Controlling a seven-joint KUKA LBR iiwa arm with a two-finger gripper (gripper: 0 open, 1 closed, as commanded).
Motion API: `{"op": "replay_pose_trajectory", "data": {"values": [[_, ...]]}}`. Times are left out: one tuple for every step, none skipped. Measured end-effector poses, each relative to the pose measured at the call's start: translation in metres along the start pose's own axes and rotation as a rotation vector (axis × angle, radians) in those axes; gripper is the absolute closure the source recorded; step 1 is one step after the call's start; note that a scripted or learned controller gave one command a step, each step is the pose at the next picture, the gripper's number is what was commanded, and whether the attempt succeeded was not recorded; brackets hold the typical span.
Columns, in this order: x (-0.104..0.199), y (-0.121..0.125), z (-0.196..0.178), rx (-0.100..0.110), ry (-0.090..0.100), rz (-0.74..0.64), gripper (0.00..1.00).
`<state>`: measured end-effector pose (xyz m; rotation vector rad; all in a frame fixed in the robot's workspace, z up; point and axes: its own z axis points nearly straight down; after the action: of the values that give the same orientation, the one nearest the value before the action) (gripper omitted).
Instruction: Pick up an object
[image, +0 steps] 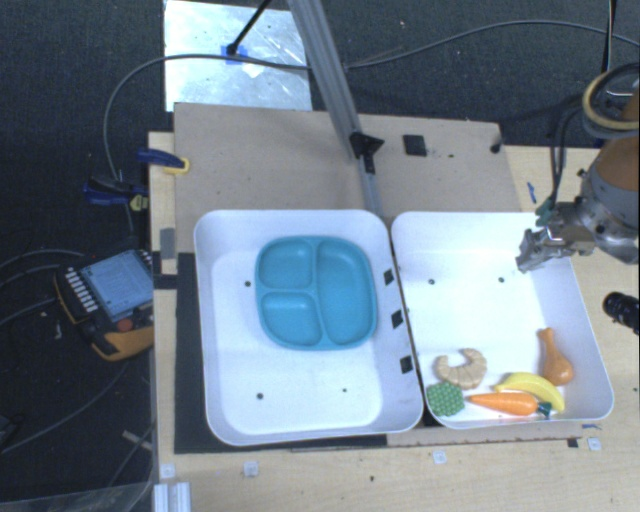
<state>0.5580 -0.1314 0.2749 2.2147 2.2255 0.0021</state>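
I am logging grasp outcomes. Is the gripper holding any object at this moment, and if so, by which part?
Nothing is held. The gripper is over the right bin, apart from the toy foods lying at the bin's near edge.

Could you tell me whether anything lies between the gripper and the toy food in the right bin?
Nothing visible does. The gripper hangs over bare white floor of the right bin; the orange gourd, banana and carrot lie beyond it near the front wall.

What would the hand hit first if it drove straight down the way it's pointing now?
Probably bare floor of the right bin. The hand hangs over that bin's upper right part, and the toy food is bunched along the near edge, away from it. Height is hard to judge from this view.
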Motion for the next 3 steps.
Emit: {"op": "replay_pose_trajectory", "data": {"values": [[0.050, 0.019, 0.017, 0.000, 0.001, -0.004, 1.00], [0.097, 0.037, 0.031, -0.001, 0.000, -0.002, 1.00], [0.143, 0.049, 0.027, -0.001, 0.001, -0.003, 1.00]]}}
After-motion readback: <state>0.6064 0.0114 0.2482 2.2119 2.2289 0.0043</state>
